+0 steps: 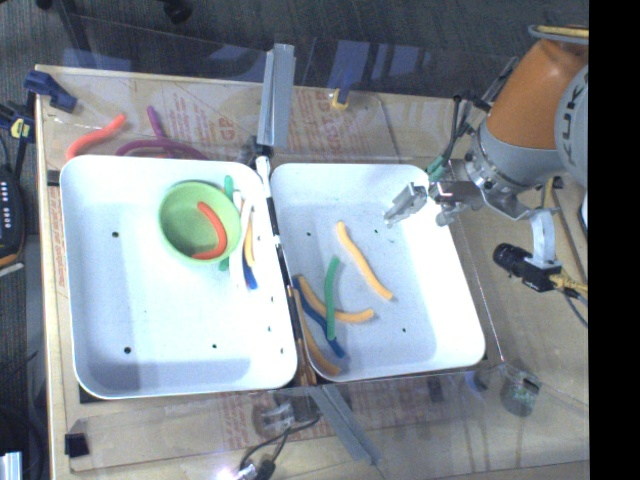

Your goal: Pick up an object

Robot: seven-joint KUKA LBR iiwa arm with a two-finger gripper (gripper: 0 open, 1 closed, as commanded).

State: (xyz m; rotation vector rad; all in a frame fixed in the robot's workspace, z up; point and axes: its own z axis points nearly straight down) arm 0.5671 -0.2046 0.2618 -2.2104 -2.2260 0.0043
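In the left bin (100,348) sits a green bowl (190,230) holding a red strip (212,230); jaws' state unclear

Arm (535,88) cut off at right edge, claw (407,204) finger gap too small to tell

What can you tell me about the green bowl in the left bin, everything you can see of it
The green bowl is a small, round, light green dish that looks like plastic. It sits upright, mouth open to the camera, in the upper middle of the left bin. A red curved strip lies inside it, arcing along its right wall and bottom. A few thin strips, green, yellow and blue, lie just off its right rim; whether they touch it is unclear.
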